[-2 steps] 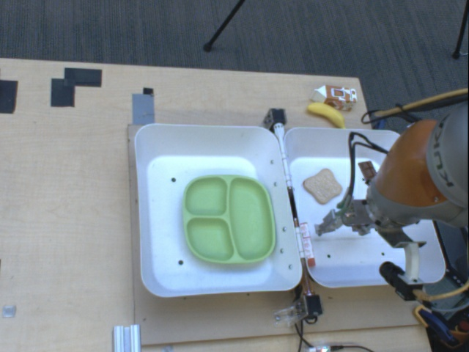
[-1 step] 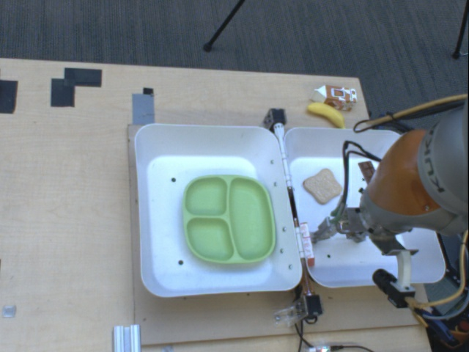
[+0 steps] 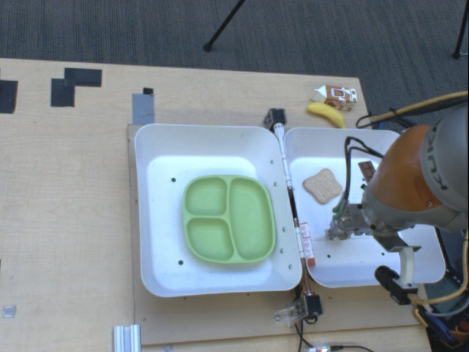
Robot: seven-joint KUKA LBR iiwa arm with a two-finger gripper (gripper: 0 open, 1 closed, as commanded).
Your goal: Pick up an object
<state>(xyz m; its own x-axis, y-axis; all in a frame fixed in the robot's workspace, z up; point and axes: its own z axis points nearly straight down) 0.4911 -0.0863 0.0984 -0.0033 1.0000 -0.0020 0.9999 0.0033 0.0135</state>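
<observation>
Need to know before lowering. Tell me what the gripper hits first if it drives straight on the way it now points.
The gripper points down into the right bin, so it would likely meet the bare white floor first. The bread slice lies just beyond it, though depth is hard to judge.

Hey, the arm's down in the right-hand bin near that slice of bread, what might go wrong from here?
1. The gripper sits below the bread slice, apart from it, so closing here would likely grab nothing.
2. It is low over the right bin floor; pushing down further may jam it against the plastic.
3. The divider between the bins is close on its left, so a sideways correction might bump it.
</observation>
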